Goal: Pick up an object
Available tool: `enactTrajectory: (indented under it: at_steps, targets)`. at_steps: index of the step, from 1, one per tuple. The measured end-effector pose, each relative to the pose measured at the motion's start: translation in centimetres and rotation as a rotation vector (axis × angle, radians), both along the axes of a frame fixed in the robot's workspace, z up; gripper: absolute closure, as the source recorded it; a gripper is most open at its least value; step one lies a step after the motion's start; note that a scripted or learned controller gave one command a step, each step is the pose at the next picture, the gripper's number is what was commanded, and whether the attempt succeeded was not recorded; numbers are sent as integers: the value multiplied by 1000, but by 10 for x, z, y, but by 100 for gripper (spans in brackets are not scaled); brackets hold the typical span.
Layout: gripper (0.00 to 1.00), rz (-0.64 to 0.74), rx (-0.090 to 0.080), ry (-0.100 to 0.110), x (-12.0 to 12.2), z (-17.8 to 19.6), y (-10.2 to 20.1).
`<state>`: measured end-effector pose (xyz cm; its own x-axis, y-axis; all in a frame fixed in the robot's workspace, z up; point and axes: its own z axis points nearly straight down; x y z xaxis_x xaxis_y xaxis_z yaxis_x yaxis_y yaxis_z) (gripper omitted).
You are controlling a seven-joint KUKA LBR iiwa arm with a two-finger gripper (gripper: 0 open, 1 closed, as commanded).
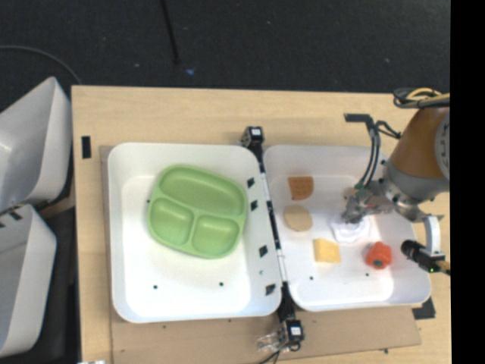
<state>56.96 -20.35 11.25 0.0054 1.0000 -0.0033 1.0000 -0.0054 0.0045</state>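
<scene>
The right bin (333, 298) holds a brown square piece (301, 187), a tan round piece (298, 219), a yellow square piece (326, 251), a red-orange round object (379, 255) and a small white object (348, 231). My gripper (353, 214) reaches down into this bin from the right. It stands directly over the white object, at or just above it. The arm's orange band (417, 150) rises behind it.
The left bin (121, 294) holds a green divided plate (197, 211). Black clips run along the seam between the two bins (267, 226). A cable loops near the arm at the right bin's back edge (371, 139).
</scene>
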Motion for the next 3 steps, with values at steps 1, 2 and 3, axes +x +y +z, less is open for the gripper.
enactTrajectory:
  at_steps: [1,2,3]
  targets:
    - [100,7,1,0,2,43,-1]
    - [100,8,1,0,2,86,-1]
    - [100,8,1,0,3,113,-3]
